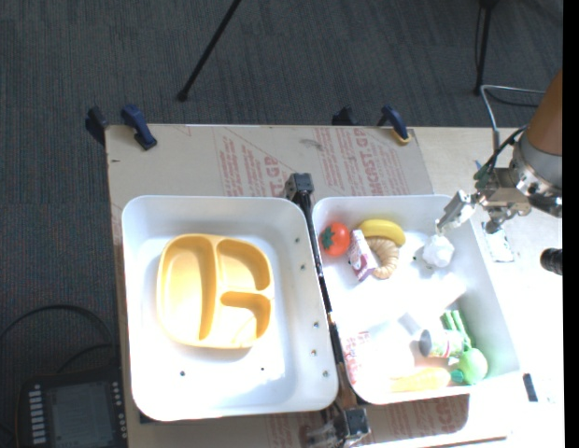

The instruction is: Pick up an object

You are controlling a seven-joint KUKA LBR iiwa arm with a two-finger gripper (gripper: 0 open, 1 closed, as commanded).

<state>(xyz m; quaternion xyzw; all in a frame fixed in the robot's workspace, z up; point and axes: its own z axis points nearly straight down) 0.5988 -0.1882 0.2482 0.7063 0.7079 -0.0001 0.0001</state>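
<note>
A: Camera view, from above at a slant. Two white bins side by side on the tabletop (271, 157). Left bin (140, 222): holds a yellow divided plate (215, 292), flat, near the middle.
B: Right bin (490, 292)?
A: Crowded. Red tomato (335, 238) at the upper left corner, yellow banana (382, 231) just beside it, small pink-and-white packet (361, 255) below, touching a tan pretzel-like piece (385, 261). White crumpled lump (438, 251) near the upper right wall. Green items (467, 355) and a yellow stick (419, 380) at the lower right.
B: Tool?
A: Tool (455, 211) at the bin's upper right rim, just above the white lump, apart from it. Nothing seen between the fingers. Open or shut: cannot tell.
</note>
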